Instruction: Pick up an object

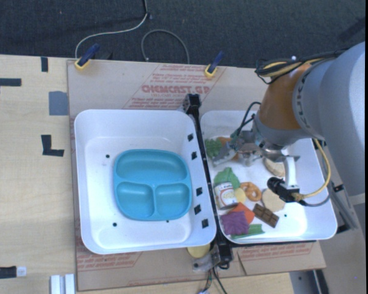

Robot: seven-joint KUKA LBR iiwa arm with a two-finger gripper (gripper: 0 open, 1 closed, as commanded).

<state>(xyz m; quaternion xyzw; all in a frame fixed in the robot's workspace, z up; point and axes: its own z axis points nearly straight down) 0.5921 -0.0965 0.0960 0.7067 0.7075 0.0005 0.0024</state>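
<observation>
Table of pale wood fills the nine o'clock side, marked with dark tape pieces, and a cardboard sheet lies under two white bins. At the sheet's twelve o'clock edge sit two clamps. Left bin holds a blue divided plate, flat, near its middle. Right bin touches it along a black seam and holds a cluster of small toy foods: a green leafy piece at eleven o'clock, a small bottle with a green cap, a pretzel just beside it, a brown chocolate bar and a purple bunch at six o'clock. Gripper hangs low over the bin's upper middle, near the green leafy piece; I cannot tell how its jaws stand. Grey arm with its orange band enters from three o'clock.
</observation>
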